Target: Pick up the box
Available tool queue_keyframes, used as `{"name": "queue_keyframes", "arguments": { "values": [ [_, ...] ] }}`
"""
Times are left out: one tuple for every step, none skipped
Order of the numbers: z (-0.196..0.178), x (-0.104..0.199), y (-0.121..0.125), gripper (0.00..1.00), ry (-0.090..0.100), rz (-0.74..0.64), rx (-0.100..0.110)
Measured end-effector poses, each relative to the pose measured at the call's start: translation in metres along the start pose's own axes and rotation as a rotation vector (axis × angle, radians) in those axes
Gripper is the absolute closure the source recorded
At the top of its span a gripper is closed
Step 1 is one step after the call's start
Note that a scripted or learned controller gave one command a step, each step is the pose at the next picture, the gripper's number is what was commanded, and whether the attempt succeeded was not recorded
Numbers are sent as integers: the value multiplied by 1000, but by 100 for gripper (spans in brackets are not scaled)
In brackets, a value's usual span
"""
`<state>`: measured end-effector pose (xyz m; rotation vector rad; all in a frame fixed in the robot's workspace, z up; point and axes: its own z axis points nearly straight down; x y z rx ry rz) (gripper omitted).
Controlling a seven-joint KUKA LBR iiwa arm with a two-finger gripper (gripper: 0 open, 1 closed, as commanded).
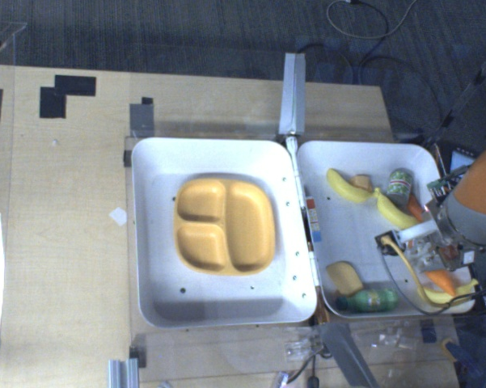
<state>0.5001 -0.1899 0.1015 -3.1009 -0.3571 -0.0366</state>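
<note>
Small tan box point(344, 277), rounded corners

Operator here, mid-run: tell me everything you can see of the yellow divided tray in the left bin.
The yellow tray lies flat, roughly centred on the floor of the left bin. It is a rounded square, looks like matte plastic, and has three recesses: two smaller ones stacked on its left half and one long one on its right. The recesses hold nothing. It touches the bin floor alone, well apart from the walls. The gripper works over the right bin.
</note>
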Motion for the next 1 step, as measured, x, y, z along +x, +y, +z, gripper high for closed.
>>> {"name": "queue_keyframes", "arguments": {
  "values": [
    [12,-7,-10,100,-12,21,-22]
  ]
}}
